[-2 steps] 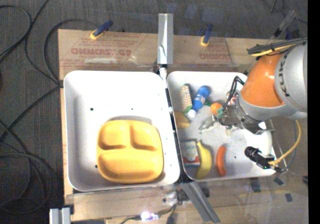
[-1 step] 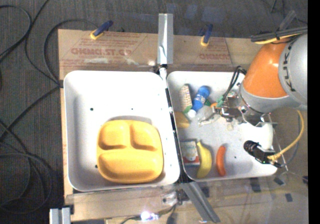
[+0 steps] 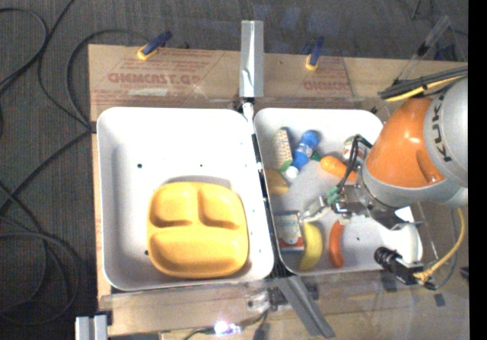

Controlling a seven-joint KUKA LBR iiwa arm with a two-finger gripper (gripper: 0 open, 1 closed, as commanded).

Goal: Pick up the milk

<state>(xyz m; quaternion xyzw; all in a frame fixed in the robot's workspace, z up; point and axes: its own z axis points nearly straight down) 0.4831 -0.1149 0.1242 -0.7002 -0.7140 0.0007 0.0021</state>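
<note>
The milk [image 3: 305, 150] is a small white bottle with a blue top part, lying in the back half of the right bin [image 3: 365, 119]. My gripper [image 3: 318, 211] reaches in from the right and hangs over the middle of that bin, in front of the milk and apart from it. It is just above a yellow banana [image 3: 310, 247] and a small grey carton [image 3: 287, 229]. The grey arm with its orange band [image 3: 403, 152] covers the right side of the bin.
Beside the milk lie a ridged tan item [image 3: 282, 145] and an orange carrot [image 3: 332, 166]. A red-orange piece [image 3: 335, 244] lies at the front. The left bin [image 3: 122, 179] holds a yellow sectioned tray [image 3: 199, 229]. Clamps hold the board at the back.
</note>
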